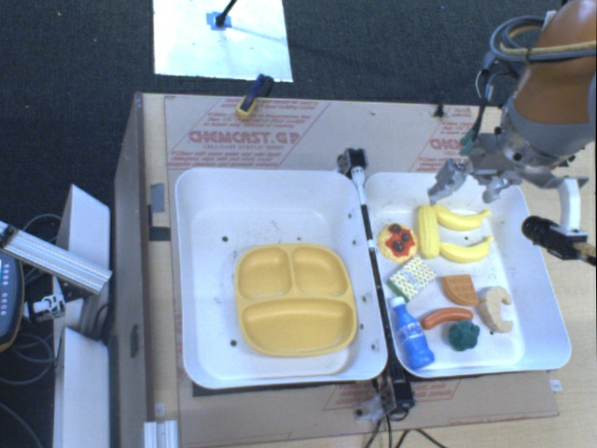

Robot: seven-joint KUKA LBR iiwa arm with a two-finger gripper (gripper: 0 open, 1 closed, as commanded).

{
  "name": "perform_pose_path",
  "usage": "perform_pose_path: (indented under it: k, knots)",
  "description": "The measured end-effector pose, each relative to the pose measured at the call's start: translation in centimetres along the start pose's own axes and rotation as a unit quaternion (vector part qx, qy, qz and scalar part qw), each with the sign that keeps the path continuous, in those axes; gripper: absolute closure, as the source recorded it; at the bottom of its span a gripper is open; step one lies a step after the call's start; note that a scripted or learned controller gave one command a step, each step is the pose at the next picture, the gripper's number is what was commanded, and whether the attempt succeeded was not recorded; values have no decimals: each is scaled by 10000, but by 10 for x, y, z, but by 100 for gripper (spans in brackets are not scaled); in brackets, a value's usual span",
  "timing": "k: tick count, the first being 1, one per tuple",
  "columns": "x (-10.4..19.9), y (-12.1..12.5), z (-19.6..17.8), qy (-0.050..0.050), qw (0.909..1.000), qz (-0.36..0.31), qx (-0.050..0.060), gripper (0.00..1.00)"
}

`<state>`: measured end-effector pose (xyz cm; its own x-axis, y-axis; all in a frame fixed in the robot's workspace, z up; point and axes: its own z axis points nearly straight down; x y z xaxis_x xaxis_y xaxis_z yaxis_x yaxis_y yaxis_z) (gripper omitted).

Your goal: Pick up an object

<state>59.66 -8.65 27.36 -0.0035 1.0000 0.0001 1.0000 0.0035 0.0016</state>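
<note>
Robot gripper (469, 182) hovering over the far end of the right bin (546, 292) of toy food.

Its two fingers are spread apart, holding nothing. Just below them lie two bananas (464, 232) and a corn cob (427, 231); nearer the camera sit a small pizza (398, 241), a blue bottle (410, 333) and a sausage (446, 318). The left bin (205, 241) holds a yellow divided plate (295, 299).

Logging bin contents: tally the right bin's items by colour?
Yellow: 3 (corn, banana, banana)
Blue: 1 (bottle)
Green: 1 (lump)
Red-orange: 1 (sausage)
Brown or tan: 2
Mixed colours: 2
Total: 10
</note>
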Motion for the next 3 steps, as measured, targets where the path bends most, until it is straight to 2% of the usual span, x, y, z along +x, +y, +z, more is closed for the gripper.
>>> perform_pose_path:
  k: [1,2,3]
  knots:
    - [-34,29,66,-3,10000,12,7,0]
    - [-15,63,190,1,10000,0,3,0]
    - [-15,64,178,-1,10000,-8,-18,100]
